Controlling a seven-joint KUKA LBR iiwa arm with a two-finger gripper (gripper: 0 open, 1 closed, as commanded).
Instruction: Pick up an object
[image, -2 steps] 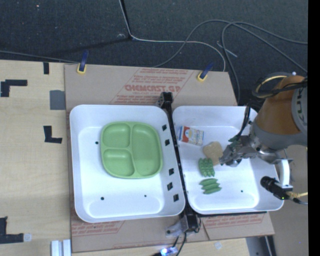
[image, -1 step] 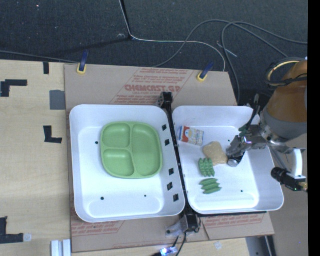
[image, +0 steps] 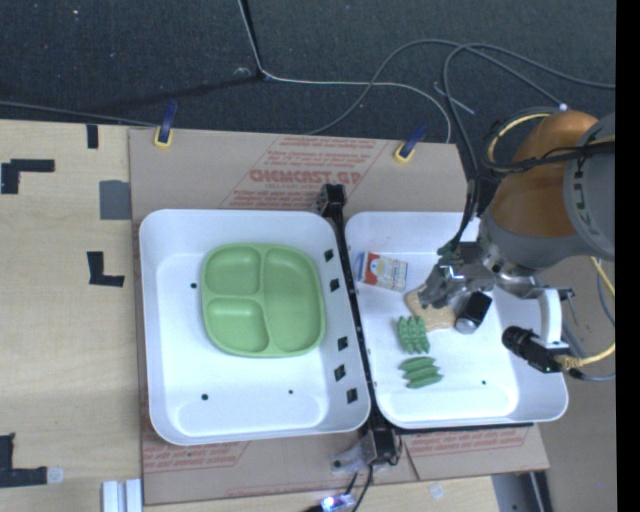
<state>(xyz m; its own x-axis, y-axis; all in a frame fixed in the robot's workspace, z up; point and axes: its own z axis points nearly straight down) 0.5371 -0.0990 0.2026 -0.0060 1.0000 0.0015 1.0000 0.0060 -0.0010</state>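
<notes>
My gripper (image: 437, 296) hangs low over the right bin (image: 500, 400), right above a tan flat piece (image: 428, 316) near the bin's middle. Just left of and below it lie two green pea-pod items, one ridged (image: 412, 334) and one smooth (image: 421, 373). A small white carton with red and blue print (image: 382, 271) lies at the bin's upper left. The arm's grey body and orange band (image: 545, 170) come in from the right and hide the bin's upper right corner.
The left bin (image: 170, 330) holds a green divided plate (image: 264, 299). A black divider strip (image: 345, 300) runs between the two bins. Cables trail across the dark floor behind the bench, and clamps hold the cardboard sheet at its back edge.
</notes>
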